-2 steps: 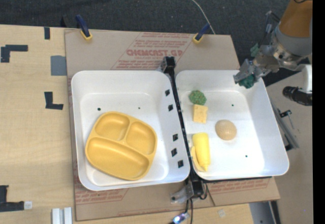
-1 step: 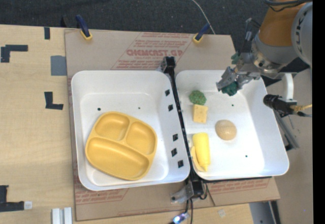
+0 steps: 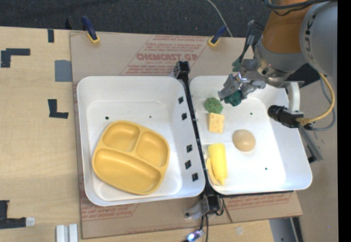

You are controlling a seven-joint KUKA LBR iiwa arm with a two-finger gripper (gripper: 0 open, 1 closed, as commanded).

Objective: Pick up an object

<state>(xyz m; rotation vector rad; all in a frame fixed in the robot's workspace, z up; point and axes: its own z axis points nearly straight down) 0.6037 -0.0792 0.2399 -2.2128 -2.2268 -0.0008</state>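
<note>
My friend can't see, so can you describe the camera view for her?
A grey robot arm's pincer hovers over the right white bin, near green toy broccoli, a cheese wedge, a tan bun and a banana. The left bin holds a yellow divided plate.

Yellow divided plate (image 3: 130, 156), left bin (image 3: 90, 95)

You have a wooden bench (image 3: 33, 142) carrying a cardboard sheet (image 3: 159, 57) at frame centre, clamped at its upper edge by two blue-and-yellow clamps (image 3: 90, 31). Two white bins (image 3: 88, 90) sit side by side on that sheet, touching along the middle.
</note>
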